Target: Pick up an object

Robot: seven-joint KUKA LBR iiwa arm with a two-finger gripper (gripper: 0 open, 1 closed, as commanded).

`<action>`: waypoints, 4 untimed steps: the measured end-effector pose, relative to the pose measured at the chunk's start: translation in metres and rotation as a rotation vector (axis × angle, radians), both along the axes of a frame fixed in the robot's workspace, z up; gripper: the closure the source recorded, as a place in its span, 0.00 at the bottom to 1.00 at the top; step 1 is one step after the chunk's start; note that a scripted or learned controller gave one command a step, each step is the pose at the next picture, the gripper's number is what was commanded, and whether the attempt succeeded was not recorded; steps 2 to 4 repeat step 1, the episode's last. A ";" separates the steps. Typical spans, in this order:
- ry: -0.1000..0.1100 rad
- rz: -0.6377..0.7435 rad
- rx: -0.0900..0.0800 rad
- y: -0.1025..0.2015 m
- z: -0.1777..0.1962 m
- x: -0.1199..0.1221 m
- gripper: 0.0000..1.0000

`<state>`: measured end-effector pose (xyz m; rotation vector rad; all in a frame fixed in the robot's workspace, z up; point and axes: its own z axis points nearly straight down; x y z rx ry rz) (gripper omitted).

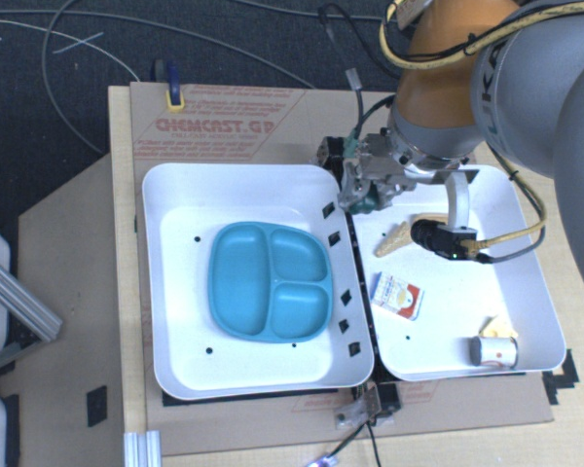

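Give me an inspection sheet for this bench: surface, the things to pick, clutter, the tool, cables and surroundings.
Surface: left bin and right bin, both white, side by side on a printed cardboard sheet.
Job's things: blue divided plate in the left bin; tan wedge, small printed packet and small grey and yellow cylinder in the right bin.
Clutter: nothing seen.
Grippers: tool above the far end of the seam where the bins meet, close to the tan wedge.
Cables: grey cables loop on the dark floor beyond the bench.
Surroundings: blue clamp on the sheet's far edge; metal rail at the view's left.
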<state>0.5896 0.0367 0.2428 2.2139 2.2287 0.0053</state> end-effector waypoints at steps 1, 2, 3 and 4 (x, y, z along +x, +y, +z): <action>0.001 -0.001 0.000 0.046 -0.002 0.018 1.00; 0.001 -0.001 0.000 0.046 -0.002 0.018 1.00; 0.001 -0.001 0.000 0.046 -0.002 0.018 1.00; 0.001 -0.001 0.000 0.046 -0.002 0.018 1.00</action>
